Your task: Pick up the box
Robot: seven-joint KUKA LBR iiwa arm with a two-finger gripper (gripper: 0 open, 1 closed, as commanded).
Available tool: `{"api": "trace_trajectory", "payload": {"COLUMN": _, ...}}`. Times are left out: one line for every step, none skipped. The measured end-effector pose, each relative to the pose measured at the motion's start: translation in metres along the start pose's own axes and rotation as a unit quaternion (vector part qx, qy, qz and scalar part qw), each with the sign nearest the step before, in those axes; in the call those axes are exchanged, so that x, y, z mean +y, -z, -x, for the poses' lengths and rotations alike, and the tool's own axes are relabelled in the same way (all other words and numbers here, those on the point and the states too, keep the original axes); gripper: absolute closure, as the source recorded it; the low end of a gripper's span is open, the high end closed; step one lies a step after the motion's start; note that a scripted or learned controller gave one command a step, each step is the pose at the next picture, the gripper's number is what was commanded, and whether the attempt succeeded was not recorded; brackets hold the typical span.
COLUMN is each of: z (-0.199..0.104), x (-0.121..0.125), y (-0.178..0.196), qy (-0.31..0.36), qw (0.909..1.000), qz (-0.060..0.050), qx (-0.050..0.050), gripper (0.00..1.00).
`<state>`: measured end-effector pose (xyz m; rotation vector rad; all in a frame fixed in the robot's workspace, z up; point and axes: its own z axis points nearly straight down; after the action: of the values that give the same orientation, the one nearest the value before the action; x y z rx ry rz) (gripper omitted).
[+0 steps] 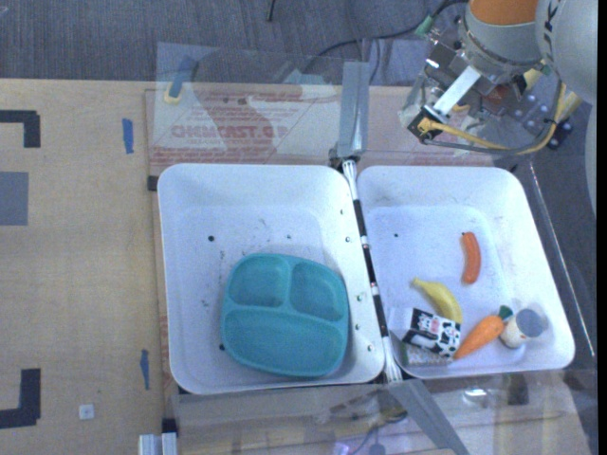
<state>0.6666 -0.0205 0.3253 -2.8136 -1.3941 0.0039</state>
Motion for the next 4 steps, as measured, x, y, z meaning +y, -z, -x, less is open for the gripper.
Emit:
{"api": "trace_trajectory", "payload": {"z": -0.004, "x": -0.008, "y": 0.094, "qy": -0.019, "qw": 0.9998, "qz": 0.002, "qx": 0.001, "gripper": 0.00}}
{"api": "trace_trajectory", "payload": {"z": 0.021, "x": -0.022, "y": 0.054, "qy": 0.039, "qw": 0.9992, "qz": 0.000, "qx": 0.000, "gripper": 0.00}}
{"api": "trace_trajectory", "payload": {"z": 0.041, "x": 0.032, "y": 0.110, "qy": -0.119, "qw": 0.9929, "qz": 0.002, "qx": 0.001, "gripper": 0.00}}
{"api": "trace_trajectory", "payload": {"z": -0.008, "x": -0.025, "y": -0.064, "qy": -0.156, "qw": 0.9878, "qz": 0.000, "qx": 0.000, "gripper": 0.00}}
